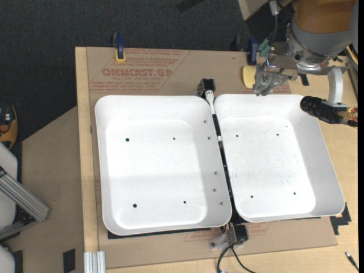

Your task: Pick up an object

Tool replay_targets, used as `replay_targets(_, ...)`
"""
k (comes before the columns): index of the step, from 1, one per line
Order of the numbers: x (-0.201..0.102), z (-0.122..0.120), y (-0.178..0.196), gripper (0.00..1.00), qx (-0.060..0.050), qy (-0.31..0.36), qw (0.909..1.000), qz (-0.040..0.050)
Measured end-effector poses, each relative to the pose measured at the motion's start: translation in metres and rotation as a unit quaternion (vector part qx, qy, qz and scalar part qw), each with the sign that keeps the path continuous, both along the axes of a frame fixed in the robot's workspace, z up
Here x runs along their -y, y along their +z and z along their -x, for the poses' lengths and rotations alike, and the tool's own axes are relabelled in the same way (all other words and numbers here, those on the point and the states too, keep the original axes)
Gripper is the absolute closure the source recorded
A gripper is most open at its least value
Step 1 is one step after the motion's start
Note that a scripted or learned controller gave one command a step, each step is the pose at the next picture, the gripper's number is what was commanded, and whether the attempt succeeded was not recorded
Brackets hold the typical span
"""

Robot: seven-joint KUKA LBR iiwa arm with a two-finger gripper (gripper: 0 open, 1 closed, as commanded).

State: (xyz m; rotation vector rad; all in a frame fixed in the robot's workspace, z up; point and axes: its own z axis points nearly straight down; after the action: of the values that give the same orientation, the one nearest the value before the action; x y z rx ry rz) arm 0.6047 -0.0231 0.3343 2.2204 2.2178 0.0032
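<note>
Shows the end effector poised low over the far rim of the right bin, hung from the grey arm that reaches in from the right. Cannot tell whether set wide or narrow: too small and cluttered at this angle. Shows nothing gripped.

Places the likeliest target, a pale yellow object, just beside the end effector on the brown surface, outside both bins and beyond the right bin's far edge. Leaves its shape unclear, with one side partly hidden.

Points to several risks. Could strike the raised rim on a straight descent, being so near it. Could close on air if aimed inside the right bin, well apart from the object. Could nudge the object further off along the surface rather than grip it, if approached from one side.

Shows also the left bin, touching the right one along a black strip.
</note>
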Motion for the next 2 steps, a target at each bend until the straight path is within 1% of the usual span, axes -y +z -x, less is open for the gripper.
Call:
replay_targets(1, -0.0043, 0.0137, -0.0069, 1.00, -0.003, 0.000, 1.0000, -0.0005)
replay_targets(2, 0.0004, 0.0217, -0.0096, 1.00, -0.003, 0.000, 1.0000, -0.0004)
